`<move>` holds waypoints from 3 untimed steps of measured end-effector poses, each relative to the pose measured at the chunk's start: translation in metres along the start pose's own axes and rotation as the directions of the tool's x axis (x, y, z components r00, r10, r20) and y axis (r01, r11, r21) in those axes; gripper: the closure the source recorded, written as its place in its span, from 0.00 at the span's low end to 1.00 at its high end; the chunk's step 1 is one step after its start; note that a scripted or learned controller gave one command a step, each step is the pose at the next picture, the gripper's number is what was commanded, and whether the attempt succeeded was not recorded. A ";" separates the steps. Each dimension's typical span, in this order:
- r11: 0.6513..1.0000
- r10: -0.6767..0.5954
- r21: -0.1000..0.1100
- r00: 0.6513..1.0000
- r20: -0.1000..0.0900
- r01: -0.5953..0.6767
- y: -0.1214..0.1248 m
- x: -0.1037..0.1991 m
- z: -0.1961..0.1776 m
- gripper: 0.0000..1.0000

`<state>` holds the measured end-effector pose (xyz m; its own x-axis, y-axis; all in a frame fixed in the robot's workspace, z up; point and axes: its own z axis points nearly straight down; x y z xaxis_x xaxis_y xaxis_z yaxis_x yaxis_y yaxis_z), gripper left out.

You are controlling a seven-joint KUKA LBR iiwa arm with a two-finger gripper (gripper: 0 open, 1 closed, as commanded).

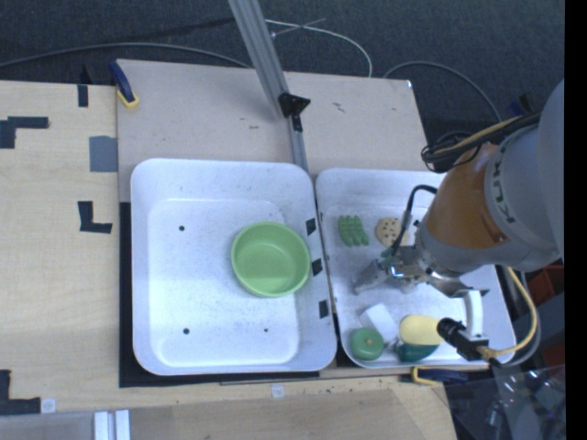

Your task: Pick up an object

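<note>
The arm (495, 209) reaches in from the right, its orange band just above the wrist, and its pincer (371, 280) hangs low over the middle of the right bin (332, 246). Two thin metal fingers (363, 284) point left and slightly toward the near side; they stand a little apart with nothing between them, so the pincer is open and holds no object. Whether the tips touch the bin floor I cannot tell.

The things to be picked lie around it in that right bin. Far of the pincer, toward the bin's left wall, is a small green ridged piece (351, 230), and just to its right a pale round speckled item (387, 230) — like a biscuit — close beside the wrist. Near of the pincer lies a small white block (376, 317). At the near edge of the bin sit a green round object (367, 344) with a darker top and, to its right, a yellow rounded object (420, 327) resting against a green one (417, 350). A black fitting on the arm's cable overlaps the yellow object's right end.

The left bin (165, 246) holds a light green bowl (270, 258), upright and open, lying toward that bin's right side — well apart from the pincer, with the two bins' walls between them.

Both bins rest on the tabletop (55, 246), pale wood with dark tape marks on its left part. A grey metal pole (261, 44) slants in from the far side and ends at the far edge where the bins meet.
</note>
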<state>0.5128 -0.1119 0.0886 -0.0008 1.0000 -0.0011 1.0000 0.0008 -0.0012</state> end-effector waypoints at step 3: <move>1.000 -0.001 -0.006 1.000 0.000 0.001 0.009 -0.007 -0.118 1.00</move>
<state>0.5218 -0.1189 0.2066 -0.0019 1.0000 -0.0014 1.0000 0.0019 0.0051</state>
